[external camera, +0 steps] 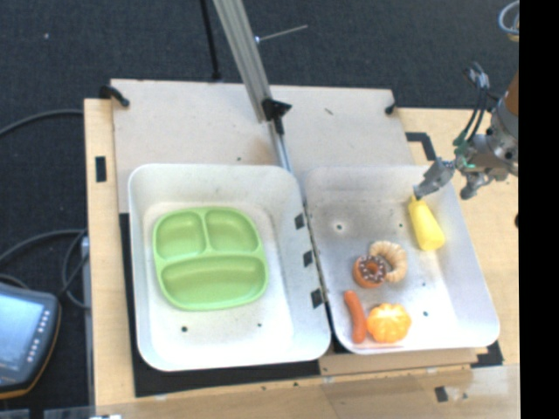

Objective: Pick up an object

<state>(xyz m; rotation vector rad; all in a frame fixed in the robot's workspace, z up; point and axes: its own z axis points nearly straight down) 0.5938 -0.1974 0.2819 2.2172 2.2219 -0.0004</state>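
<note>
My gripper (454,182) hangs over the far right corner of the right bin (349,199), its two fingers spread open with nothing between them. Just below the left finger lies a yellow banana-like piece (426,226). Toward the bin's middle sits a doughnut pair, one chocolate and one tan (381,265). Near the front edge an orange fruit (389,323) rests beside an orange carrot (355,316).
The left bin (148,330) holds a green divided plate (210,257). A slanted metal pole (249,55) rises behind the bins, ending at a black clamp between them. A grey tablet device (24,334) sits off the bench at lower left.
</note>
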